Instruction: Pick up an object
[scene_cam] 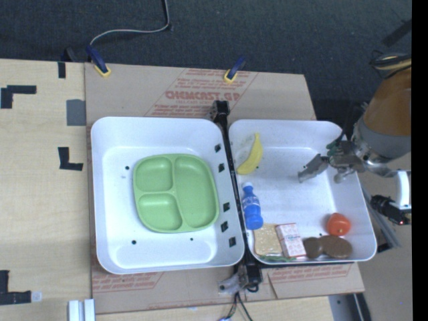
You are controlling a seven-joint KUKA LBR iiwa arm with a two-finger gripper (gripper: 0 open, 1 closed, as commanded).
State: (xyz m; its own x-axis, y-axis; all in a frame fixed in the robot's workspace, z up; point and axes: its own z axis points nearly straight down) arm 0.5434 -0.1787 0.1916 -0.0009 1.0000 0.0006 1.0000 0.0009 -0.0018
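the cardboard (200, 92) under the bins reads "chemcast gp". the jaws (314, 171) stand apart, holding nothing. the banana (252, 154) lies at their nine o'clock.

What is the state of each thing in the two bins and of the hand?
Green plate: flat in left bin, nothing on it.
Banana: lying at right bin's left wall.
Blue bottle: on its side.
Orange ball: resting, untouched.
Hand: above right bin, holding nothing.
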